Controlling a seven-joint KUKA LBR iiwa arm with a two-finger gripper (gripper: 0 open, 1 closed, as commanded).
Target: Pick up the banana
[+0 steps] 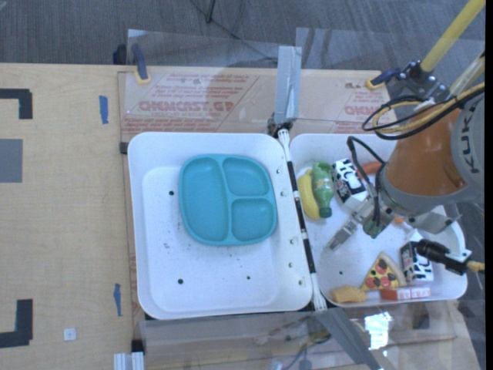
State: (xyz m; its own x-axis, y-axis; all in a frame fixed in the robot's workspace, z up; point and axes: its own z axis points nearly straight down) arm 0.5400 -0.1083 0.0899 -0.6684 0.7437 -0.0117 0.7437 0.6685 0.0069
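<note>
The yellow banana (307, 196) lies along the left wall of the right bin (331, 262), end to end toward the camera. A green bottle-shaped toy (323, 189) rests against its right side. My gripper (359, 231) hangs over the middle of the right bin, to the right of the banana and slightly nearer the camera, apart from it. One grey finger (343, 237) slants down-left, and the other sits closer to the wrist. The fingers stand open with nothing between them. The orange band and wrist hide part of the bin's right side.
A teal divided plate (228, 199) sits in the left bin (154, 230). In the right bin are a black-and-white item (350, 179) by the green toy, a pizza slice toy (381, 272), an orange-yellow piece (349, 294) at the front wall and another black-and-white item (416, 261).
</note>
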